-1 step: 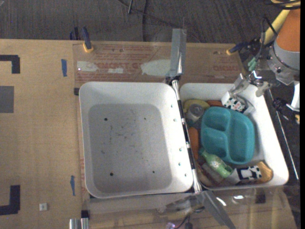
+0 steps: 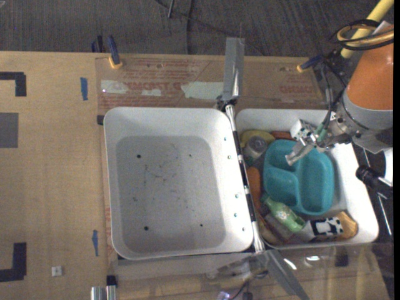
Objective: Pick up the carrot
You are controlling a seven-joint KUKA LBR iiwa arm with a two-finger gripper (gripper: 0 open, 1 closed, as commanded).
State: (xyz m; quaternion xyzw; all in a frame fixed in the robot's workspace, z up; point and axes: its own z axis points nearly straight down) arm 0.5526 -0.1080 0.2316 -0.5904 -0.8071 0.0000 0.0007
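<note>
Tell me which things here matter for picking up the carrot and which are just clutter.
For the job:
carrot, at the right bin's left wall
gripper, above the teal tray

Lying about:
teal tray
green bottle
grey can
left bin

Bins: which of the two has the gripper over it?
The right-hand white bin, the cluttered one holding the teal tray and the carrot. The gripper hangs above that tray; the left-hand white bin sits apart.

Two white bins are set side by side on the wooden bench (image 2: 56, 167). The left bin (image 2: 119, 167) is bare inside. In the right bin (image 2: 365, 220), a teal divided tray (image 2: 312, 183), a green bottle (image 2: 284, 213) and a yellow item (image 2: 259, 135) are crowded together.
</note>
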